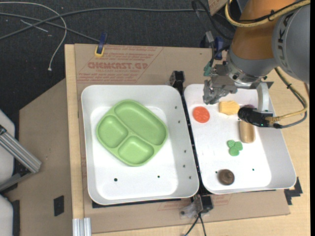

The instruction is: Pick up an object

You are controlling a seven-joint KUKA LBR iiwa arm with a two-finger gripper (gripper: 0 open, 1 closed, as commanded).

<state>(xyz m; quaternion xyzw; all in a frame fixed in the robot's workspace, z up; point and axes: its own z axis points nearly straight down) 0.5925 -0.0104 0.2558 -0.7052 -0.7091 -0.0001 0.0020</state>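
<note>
Left bin [93, 132]: a green divided plate [131, 132]. Right bin [275, 166]: an orange disc [201, 114], a yellow block [229, 107], a tan cylinder [246, 132], a green piece [234, 147] and a brown round object [226, 176]. The end effector [212, 98] hangs beside the disc and block.

The cardboard-topped bench [74, 132] bears two white bins [93, 146] [275, 176] side by side.

You are looking at a robotics lab: cables [34, 18] are trailing over dark carpet, and two white bins [93, 132] are sitting on a cardboard-covered bench [74, 82].
</note>
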